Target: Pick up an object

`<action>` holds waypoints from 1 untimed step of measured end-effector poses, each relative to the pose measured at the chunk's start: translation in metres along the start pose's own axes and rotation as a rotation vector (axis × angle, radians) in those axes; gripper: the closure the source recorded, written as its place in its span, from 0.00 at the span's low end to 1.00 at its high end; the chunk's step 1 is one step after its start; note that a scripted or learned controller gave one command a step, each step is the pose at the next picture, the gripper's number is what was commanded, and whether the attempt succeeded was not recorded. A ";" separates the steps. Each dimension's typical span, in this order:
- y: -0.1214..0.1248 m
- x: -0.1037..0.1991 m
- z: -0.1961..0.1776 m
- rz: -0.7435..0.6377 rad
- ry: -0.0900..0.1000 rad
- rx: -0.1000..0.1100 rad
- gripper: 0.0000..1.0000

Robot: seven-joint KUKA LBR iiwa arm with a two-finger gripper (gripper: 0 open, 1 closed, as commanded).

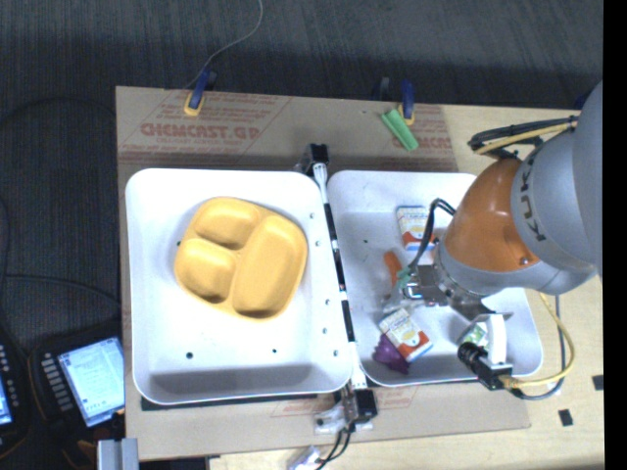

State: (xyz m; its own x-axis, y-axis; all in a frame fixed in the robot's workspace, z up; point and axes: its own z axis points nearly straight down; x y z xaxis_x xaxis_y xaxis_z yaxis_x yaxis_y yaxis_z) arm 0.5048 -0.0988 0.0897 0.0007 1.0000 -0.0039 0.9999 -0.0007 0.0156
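The arm (509, 228) reaches over the right bin (364, 199), its end effector (419, 284) low among small packets; whether it is wide or narrow cannot be told. A purple-orange packet (404, 339) lies just below it, a white-orange carton (414, 225) above. A yellow tray (240, 256) fills the left bin (147, 262).

The bench (147, 130) is a brown board printed with red lettering along its far left side. Two shallow white bins rest directly on it, side by side and touching: the left bin (157, 360) and the right bin (364, 192). At the far edge sit a blue and yellow clamp (200, 92), a blue clamp (408, 97) and a green clip (400, 128).
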 end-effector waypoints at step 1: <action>-0.014 0.003 -0.001 0.000 -0.003 -0.007 0.00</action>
State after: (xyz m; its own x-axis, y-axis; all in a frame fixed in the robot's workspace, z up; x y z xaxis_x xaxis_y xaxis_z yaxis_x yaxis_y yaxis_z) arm 0.4904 -0.0954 0.0900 0.0012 1.0000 -0.0072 0.9997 -0.0010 0.0226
